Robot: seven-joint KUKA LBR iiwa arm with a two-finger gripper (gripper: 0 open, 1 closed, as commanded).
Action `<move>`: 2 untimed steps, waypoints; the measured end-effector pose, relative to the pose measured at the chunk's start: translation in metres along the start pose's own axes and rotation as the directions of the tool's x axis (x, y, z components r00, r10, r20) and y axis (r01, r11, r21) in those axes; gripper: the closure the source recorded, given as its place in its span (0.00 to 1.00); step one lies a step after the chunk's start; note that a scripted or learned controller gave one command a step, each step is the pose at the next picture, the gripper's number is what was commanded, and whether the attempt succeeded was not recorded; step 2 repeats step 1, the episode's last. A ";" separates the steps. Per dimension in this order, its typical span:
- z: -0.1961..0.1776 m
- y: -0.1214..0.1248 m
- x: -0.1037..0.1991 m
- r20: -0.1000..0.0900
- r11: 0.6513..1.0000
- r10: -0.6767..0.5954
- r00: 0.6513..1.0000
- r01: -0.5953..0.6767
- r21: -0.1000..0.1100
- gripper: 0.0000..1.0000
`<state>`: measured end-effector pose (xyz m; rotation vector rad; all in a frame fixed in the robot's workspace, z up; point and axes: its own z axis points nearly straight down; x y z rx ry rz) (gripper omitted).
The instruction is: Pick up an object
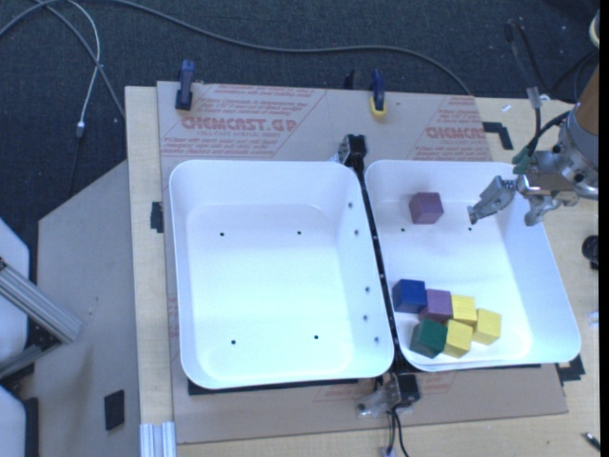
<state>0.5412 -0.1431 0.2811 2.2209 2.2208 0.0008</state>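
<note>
Fingers (497,196) of the gripper (512,205) are spread, pinching nothing, above the right white plastic bin (561,303). One purple cube (425,207) lies apart near them; one blue (410,294), one purple (439,303), one green (430,335) and three yellow cubes (463,309) cluster at the near wall.
</note>
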 end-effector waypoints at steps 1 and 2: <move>0.132 0.042 -0.020 -0.001 1.000 0.000 1.000 0.000 0.010 0.00; 0.132 0.042 -0.020 -0.001 1.000 0.000 1.000 0.000 0.010 0.00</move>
